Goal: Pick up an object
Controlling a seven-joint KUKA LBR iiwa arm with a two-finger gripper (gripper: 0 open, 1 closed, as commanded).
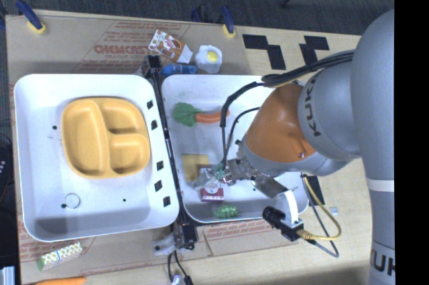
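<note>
Nearest to me, outside the bins on the left, a small wrapped packet [60,255] lay on the printed cardboard [120,42] that covered the bench. The left bin [37,163] held a yellow divided tray [106,136] in its middle, and a little clear ring [72,200] sat by its near left corner, apart from the tray.

In the right bin [201,80], a small green piece [226,211] lay against the near wall. Just beyond it was a red-and-white item [212,194], and a yellow block [195,164] lay just to the far left of that. The gripper [218,177] was down low in this bin, right between the yellow block and the red-and-white item, so close that I couldn't tell whether it touched either. From where I stood I couldn't tell whether it was released or clenched, nor whether it had hold of anything. The grey arm with its orange band [281,126] covered much of the bin's right half.

Farther in, a toy carrot [198,117] with green leaves lay well apart from the gripper. Past the bins' far edge sat a blue object [178,68], a white-and-yellow object [209,57] and a patterned packet [164,44].
</note>
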